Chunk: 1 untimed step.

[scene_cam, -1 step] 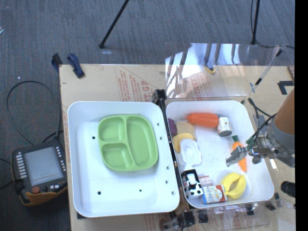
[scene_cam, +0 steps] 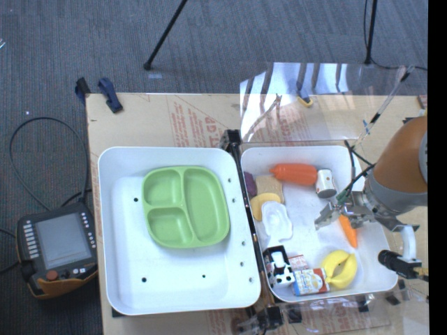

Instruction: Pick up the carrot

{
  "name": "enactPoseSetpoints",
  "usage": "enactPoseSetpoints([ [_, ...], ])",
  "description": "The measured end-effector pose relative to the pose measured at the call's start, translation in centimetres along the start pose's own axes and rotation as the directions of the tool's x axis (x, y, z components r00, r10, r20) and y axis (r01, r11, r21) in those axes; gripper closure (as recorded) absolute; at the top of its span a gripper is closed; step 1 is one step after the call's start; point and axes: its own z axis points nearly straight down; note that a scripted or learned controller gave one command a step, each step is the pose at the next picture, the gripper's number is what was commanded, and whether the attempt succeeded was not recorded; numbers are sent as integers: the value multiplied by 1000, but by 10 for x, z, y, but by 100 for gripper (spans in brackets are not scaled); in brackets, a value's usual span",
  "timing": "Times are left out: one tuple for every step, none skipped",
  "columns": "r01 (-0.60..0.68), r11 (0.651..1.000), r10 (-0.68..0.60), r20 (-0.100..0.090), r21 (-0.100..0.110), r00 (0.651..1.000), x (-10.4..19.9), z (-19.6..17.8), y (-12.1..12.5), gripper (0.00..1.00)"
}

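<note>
Carrot [scene_cam: 349,233]: a small orange tapered piece in the right bin [scene_cam: 380,279], at the right-centre of the frame. Its long axis runs nearly up and down the picture, the thicker end uppermost and the tip pointing toward the lower edge. The gripper [scene_cam: 339,213] sits right at that thicker end, just above and slightly left of it, with the arm coming in from the right. The metal parts of the claw overlap the top of the carrot, so I cannot tell whether the claw is wide, narrow or already closed on it, and contact cannot be confirmed either. Judging by this, any coming move depends on the claw being lined up across the carrot's short width, not along its length. In the same bin, a larger orange-red elongated toy [scene_cam: 295,174] lies crosswise near the upper wall, well apart from the claw, with a small white cylinder [scene_cam: 325,182] just to its right. A banana [scene_cam: 339,267] and a small carton [scene_cam: 307,281] lie near the lower wall, below the carrot's tip. The left bin [scene_cam: 112,257] holds a green divided plate [scene_cam: 186,206], and nothing rests on the plate.
</note>
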Motion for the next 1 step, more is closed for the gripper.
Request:
enactPoseSetpoints([
  [-7, 1000, 7, -7, 10, 1000, 0, -7, -2, 100],
])
